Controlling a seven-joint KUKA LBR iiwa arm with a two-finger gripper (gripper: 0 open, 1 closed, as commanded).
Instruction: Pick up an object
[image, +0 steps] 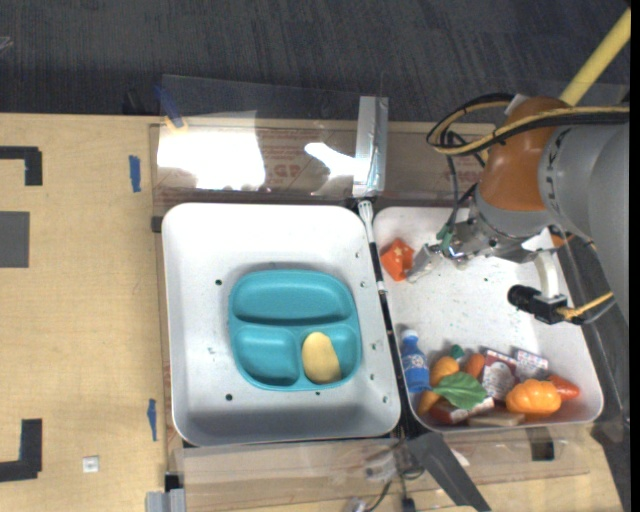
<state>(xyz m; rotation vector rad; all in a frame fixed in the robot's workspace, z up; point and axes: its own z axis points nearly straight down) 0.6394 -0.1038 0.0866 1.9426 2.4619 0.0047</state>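
We see gripper (432, 256) over right bin's (585, 345) far-left corner, just beside orange object (397, 259); finger opening unreadable to us, nothing visibly held. Toy pile (490, 385) along near edge.

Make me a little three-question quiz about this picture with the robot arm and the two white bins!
1. True or false: the yellow potato-shaped thing lies in the teal tray.
2. Which bin holds the pile of toy food: A the left bin, or B the right bin?
3. What colour is the small object beside the gripper?

Key: 1 true. 2 B. 3 orange-red.
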